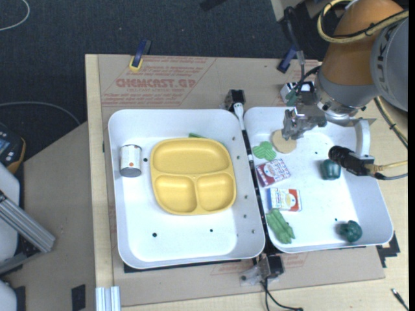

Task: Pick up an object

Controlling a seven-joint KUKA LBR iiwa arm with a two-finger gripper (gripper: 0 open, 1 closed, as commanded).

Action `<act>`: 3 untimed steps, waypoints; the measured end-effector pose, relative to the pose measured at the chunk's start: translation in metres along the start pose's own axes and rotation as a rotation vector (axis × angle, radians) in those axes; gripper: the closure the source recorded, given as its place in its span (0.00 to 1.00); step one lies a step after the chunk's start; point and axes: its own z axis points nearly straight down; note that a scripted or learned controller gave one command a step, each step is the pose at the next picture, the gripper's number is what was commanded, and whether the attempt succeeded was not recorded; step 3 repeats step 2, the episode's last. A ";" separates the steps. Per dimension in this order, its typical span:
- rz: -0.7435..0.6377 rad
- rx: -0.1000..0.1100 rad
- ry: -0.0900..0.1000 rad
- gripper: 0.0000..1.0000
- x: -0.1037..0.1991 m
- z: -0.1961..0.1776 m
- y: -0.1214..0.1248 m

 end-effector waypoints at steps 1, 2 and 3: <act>-0.002 -0.008 -0.001 1.00 0.011 -0.013 0.012; 0.000 -0.002 0.001 1.00 0.010 -0.016 0.002; 0.000 -0.002 0.001 1.00 0.010 -0.016 0.002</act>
